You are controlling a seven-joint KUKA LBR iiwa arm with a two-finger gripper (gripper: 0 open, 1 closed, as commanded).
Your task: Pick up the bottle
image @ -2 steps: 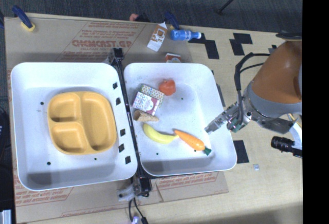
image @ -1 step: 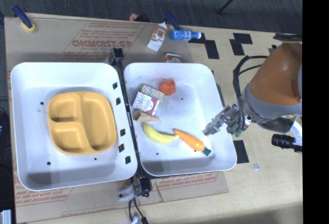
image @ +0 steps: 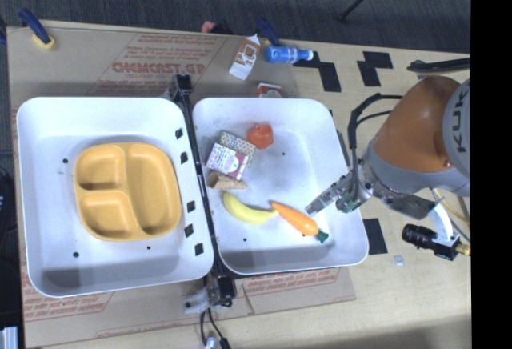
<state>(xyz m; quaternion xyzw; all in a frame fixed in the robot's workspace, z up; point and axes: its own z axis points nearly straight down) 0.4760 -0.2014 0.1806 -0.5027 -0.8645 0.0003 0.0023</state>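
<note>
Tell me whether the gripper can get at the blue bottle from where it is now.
Probably yes. The bottle lies outside the bins on the open bench past the right bin's far edge, with nothing on top of it. The gripper sits low over that bin's near right side, so it must lift and cross over.

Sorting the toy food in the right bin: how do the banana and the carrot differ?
The banana is plain yellow and curved; the carrot is orange with a green end and straight. The banana lies nearer the bins' divider, the carrot nearer the gripper. Both lie flat, their ends meeting, near the right bin's front wall.
</note>
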